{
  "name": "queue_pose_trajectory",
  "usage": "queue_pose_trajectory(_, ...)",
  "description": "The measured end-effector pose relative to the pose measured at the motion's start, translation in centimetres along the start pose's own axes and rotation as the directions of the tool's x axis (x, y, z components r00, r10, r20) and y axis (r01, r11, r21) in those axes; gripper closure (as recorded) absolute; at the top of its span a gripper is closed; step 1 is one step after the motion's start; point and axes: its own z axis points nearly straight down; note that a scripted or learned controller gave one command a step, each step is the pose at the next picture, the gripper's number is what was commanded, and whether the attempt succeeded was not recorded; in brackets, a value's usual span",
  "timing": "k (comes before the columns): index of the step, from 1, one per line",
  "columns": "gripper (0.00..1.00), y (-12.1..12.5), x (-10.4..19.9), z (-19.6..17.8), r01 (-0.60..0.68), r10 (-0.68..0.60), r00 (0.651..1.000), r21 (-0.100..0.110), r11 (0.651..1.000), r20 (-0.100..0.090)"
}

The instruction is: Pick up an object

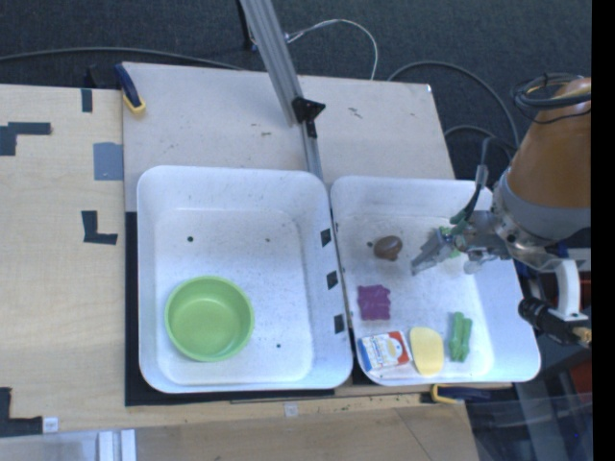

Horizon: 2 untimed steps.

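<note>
**Stuff sitting around the bench**

A grey pole (279, 51) is slanting down to the bins' junction. A blue-yellow clamp (130, 88) is gripping the board's top-left corner. Cables (336, 29) are looping over dark carpet (432, 17). Tape bits (108, 159) are sticking on the wood.

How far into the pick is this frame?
Done: the gripper has reached into the right bin. In hand: it hangs near the brown object, with nothing between its fingers. Left: the grasp and lift; the purple piece, yellow item and green item also lie unlifted.
</note>
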Motion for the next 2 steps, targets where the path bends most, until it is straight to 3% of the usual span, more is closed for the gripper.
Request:
queue_pose_trajectory(1, 0.0, 0.0, 0.0, 0.0, 0.0, 0.0, 1.0, 0.0, 1.0, 0.0)
queue_pose_trajectory(2, 0.0, -0.1, -0.9, 4.9, -0.002, 0.002, 1.0, 0.006, 1.0, 0.0)
